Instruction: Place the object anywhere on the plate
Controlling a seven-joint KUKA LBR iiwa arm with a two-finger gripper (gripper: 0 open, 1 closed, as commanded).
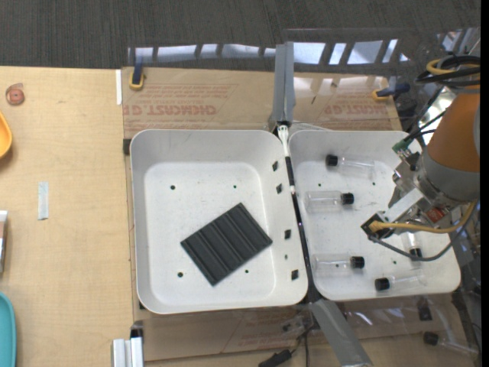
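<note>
Four clear tubes (pixel 327 200) with black caps lie on their sides, apart from one another, on the floor of the right bin (pixel 321 140). Two are toward the far wall and two toward the near wall. The plate (pixel 226 243), a dark ribbed rectangle, lies flat and skewed in the left bin (pixel 141 205), well apart from every tube. The gripper (pixel 412 239) hangs over the right side of the right bin, between the farther and nearer tubes. Whether it is spread or closed cannot be told. Cardboard (pixel 199 98) lies under both bins.
</note>
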